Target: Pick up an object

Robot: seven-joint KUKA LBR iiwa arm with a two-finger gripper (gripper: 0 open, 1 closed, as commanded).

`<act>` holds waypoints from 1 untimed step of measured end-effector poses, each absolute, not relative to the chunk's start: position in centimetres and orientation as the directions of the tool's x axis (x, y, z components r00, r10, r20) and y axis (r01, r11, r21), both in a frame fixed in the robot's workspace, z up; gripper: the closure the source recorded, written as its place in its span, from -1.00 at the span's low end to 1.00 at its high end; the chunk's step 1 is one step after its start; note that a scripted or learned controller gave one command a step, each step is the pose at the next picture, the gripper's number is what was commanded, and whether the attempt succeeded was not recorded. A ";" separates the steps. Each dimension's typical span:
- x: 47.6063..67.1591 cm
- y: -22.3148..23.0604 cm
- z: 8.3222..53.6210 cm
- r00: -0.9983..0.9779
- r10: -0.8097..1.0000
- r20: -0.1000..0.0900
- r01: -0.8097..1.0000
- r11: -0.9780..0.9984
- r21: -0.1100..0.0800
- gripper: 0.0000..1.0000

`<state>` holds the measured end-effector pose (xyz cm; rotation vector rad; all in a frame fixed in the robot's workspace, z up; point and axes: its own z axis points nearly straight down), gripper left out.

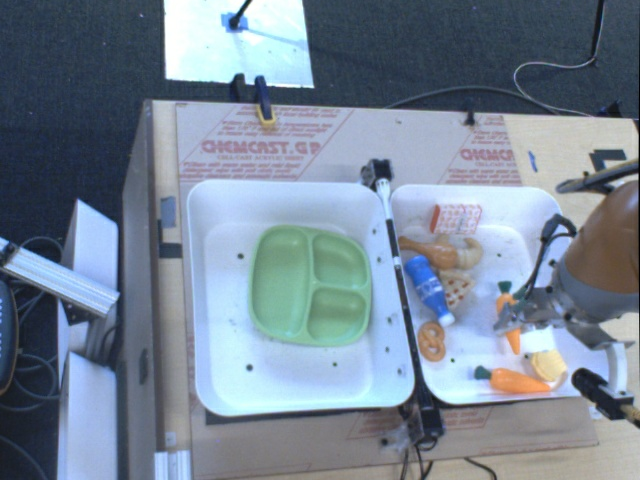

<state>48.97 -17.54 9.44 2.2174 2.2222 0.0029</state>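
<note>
My gripper (520,313) hangs low over the right side of the right bin (540,206), on the grey arm with its orange band (610,248). Just under it lies a small orange carrot (513,341), and the view does not show whether the two touch. A larger carrot (514,380) lies near the bin's front wall. A white block (539,340) and a yellow piece (547,366) sit just right of the small carrot. Further left are a blue bottle (428,286), a pretzel (432,341), a waffle piece (458,288), a tan pastry (442,252) and a red-and-white box (456,217).
The left bin (215,368) holds a green divided plate (310,285). A black rail (395,268) runs between the two bins. Cables trail over the dark floor at the top right, and a metal bracket (55,278) stands left of the bench.
</note>
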 end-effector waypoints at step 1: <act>54.0 -9.5 17.7 -0.005 1.000 0.001 1.000 0.005 0.004 1.00</act>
